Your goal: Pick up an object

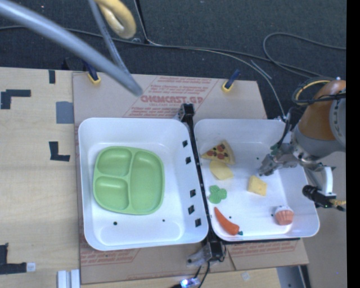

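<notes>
tool (269, 167) near right bin (292, 135) wall, beside cheese (257, 185)

You cannot tell how the gripper (269, 166) stands: it is a small dark blur just right of the cheese cube (257, 185), and the grey arm (320, 129) above it runs off the picture's right edge. The arm's bulk covers the right bin's (247, 228) upper right corner. A blurred grey bar (73, 42) and a yellow shape (117, 16), beyond the left bin (135, 239), are cut by the top edge
</notes>
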### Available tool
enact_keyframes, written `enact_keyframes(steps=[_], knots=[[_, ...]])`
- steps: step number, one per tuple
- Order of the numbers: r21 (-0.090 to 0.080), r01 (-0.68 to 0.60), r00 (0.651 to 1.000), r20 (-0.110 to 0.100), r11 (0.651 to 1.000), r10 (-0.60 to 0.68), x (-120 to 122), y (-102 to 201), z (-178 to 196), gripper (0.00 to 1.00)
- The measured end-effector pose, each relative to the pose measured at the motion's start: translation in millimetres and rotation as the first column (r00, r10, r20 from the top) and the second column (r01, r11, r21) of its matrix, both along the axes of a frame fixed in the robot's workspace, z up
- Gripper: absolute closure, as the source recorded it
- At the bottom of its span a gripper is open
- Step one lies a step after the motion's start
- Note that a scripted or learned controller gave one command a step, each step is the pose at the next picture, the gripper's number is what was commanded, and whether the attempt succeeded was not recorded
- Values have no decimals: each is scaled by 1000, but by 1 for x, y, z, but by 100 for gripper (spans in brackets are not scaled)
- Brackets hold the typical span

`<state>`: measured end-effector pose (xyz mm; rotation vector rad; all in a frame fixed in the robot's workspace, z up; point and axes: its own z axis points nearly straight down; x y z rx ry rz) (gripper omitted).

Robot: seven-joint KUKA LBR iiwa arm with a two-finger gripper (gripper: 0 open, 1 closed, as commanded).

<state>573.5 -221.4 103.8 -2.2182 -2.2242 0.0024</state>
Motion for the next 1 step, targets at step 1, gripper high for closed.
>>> enact_keyframes(steps=[1], knots=[[-1, 1, 1000, 5, 1000, -1, 3, 4, 63, 100]])
